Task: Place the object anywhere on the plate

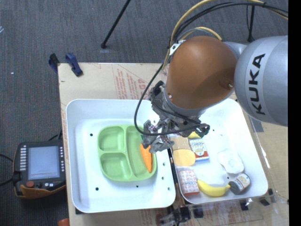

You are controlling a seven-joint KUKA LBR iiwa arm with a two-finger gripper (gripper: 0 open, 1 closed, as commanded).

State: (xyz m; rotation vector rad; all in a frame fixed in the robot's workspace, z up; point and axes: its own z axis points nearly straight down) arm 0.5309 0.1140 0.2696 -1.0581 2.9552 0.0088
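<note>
The carrot is seen on the right edge of the green plate in the left bin, tip hanging toward the rim. The gripper is placed just above its top end (grip state cannot be told). Placement judged nearly complete; release and retreat are called for next.

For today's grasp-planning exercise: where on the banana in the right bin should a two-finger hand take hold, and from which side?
Probably the banana's thick middle, coming straight down from above. It lies flat with its curve along the bin's near wall, so fingers should close across its narrow width. The box at its left end and the small jar at its right crowd both tips.
</note>
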